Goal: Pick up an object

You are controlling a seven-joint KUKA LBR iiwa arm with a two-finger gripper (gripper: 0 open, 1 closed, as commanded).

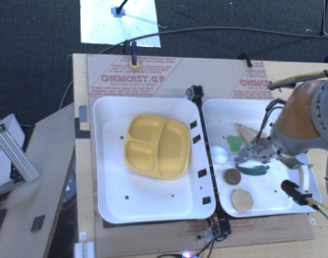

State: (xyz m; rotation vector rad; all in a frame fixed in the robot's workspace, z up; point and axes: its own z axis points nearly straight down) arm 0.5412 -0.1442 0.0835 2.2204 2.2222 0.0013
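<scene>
Camera view: gripper (249, 153) low in the right bin (261, 107), tips right above the teal curved piece (254, 169), cannot tell whether it has anything in its grasp. Teal piece lies just below the tips, long axis roughly left-right across the bin. Around the teal piece: green object (235, 142) up-left, white ball (219, 155) left, brown disc (232, 176) just left-below, tan round piece (242, 200) below. Yellow divided tray (157, 145) far left of it in the left bin (110, 160)

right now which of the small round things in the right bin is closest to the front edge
The tan disc; the brown round piece and the white ball lie farther back.
</scene>
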